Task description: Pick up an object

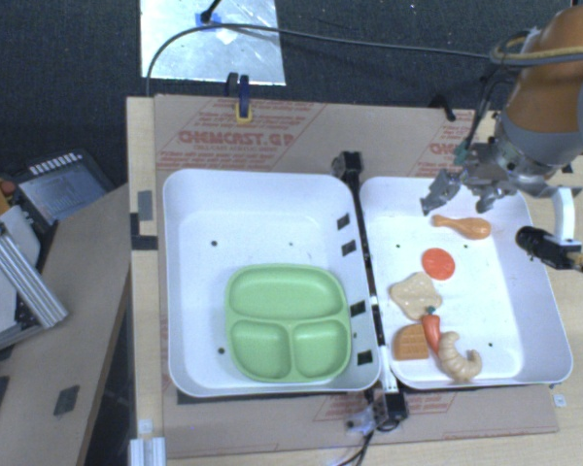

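Gripper (pixel 463 194) hangs spread and empty above the right bin (pixel 544 333), beside the drumstick (pixel 463 225). Approach stage, I judge; next it must descend and straddle the drumstick.

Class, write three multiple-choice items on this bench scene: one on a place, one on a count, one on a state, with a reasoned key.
1. Where is the green divided tray?
A. left bin
B. right bin
C. on the cardboard

2. How many compartments does the tray have?
A. two
B. three
C. five

3. How is the claw?
A. clamped on the carrot
B. open, above the drumstick
C. resting in the tray

Key: 1 A, it lies in the left bin. 2 B, one long section, two small. 3 B, its fingers spread apart over the drumstick, holding nothing.
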### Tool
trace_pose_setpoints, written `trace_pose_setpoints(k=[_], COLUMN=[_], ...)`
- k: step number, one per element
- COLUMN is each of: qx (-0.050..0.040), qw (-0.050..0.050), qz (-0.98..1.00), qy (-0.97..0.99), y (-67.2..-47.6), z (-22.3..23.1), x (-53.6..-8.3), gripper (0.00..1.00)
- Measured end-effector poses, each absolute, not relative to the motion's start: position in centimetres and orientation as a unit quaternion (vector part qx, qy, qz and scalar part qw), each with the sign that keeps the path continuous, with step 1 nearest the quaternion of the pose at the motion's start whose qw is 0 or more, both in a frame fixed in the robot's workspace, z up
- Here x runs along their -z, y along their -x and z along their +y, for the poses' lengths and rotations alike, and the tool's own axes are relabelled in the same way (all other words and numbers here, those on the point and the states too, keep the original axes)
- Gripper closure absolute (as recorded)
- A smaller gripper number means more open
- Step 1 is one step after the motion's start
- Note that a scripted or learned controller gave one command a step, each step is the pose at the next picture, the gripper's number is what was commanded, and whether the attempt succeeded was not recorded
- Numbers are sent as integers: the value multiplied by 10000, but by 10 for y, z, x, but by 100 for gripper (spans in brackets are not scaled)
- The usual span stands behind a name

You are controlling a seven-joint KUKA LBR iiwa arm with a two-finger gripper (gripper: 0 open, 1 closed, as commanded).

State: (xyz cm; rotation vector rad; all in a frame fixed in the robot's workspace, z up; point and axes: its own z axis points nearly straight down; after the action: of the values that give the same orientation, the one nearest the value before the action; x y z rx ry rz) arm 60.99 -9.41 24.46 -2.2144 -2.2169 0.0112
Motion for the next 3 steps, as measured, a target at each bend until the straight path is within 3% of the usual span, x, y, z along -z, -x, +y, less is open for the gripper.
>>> trace_pose_setpoints(k=[1,3], qx=[4,-6], qw=[-5,4], qz=[-7081,-7074], qy=[7061,7068], y=[-612,-619], z=[-94,-100], x=[-252,-163], gripper=[0,0])
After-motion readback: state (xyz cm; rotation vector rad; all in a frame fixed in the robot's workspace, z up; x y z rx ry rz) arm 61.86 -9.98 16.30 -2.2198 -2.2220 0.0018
